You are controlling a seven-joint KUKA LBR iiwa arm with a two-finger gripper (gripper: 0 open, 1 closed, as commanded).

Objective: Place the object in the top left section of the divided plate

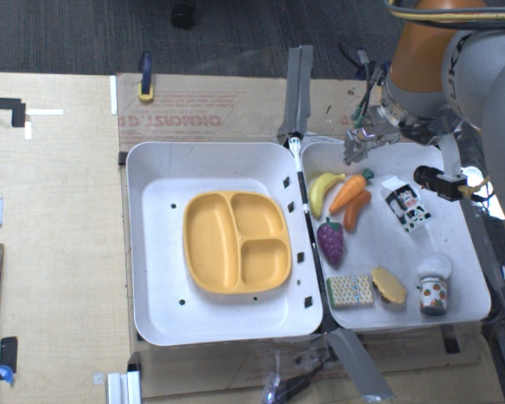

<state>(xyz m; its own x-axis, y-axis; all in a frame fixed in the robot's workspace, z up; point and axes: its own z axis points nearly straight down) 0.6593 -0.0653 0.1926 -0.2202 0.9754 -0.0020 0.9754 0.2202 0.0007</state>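
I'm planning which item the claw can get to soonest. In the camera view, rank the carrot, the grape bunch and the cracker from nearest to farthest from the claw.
Measured from the claw, at the right bin's top edge:
1. Carrot, just below the claw.
2. Grape bunch, lower, by the bin's left wall.
3. Cracker, near the bin's bottom edge.

The grey arm (pixel 480 66) reaches in from the right, its orange band uppermost. The gripper (pixel 358 146) hangs low, pointing downward at a slant.
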